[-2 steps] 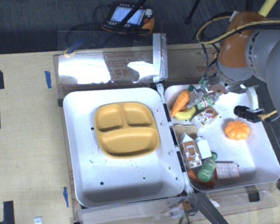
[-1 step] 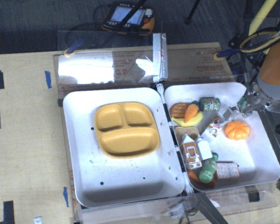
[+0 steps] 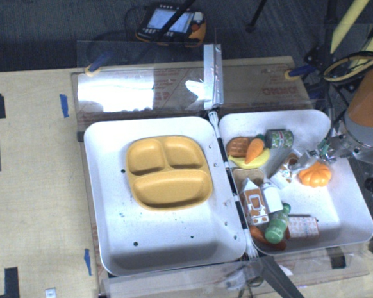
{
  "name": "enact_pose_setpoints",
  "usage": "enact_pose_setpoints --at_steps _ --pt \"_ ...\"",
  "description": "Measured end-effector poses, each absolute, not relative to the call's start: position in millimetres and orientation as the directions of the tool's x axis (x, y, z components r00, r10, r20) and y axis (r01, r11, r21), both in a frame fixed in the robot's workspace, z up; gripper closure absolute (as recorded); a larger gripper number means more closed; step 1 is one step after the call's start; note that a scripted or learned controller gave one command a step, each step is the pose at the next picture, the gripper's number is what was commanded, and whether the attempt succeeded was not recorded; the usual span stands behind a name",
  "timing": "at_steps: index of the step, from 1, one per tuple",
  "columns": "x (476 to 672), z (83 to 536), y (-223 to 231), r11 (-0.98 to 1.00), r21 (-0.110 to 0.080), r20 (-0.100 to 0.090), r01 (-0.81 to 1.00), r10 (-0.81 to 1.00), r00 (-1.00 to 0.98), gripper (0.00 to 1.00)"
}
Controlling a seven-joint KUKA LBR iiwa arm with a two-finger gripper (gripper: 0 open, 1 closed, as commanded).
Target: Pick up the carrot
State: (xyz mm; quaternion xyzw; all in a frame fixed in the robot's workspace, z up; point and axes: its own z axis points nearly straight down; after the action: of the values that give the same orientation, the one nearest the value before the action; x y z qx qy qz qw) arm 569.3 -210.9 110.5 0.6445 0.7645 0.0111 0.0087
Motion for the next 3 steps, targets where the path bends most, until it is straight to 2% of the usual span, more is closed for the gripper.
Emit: enact_pose_setpoints --at_steps 1,2,3 --pt "564.1 107.7 -216.1 0.265 0.038 -0.006 0.963 0.964 -0.265 0.00" --pt "522.5 124.3 -216.2 0.264 0.000 0.002 0.965 0.965 -0.264 0.00" --pt "556.7 91.2 -213.4 0.321 0.013 0.008 0.947 0.947 -0.321 0.00"
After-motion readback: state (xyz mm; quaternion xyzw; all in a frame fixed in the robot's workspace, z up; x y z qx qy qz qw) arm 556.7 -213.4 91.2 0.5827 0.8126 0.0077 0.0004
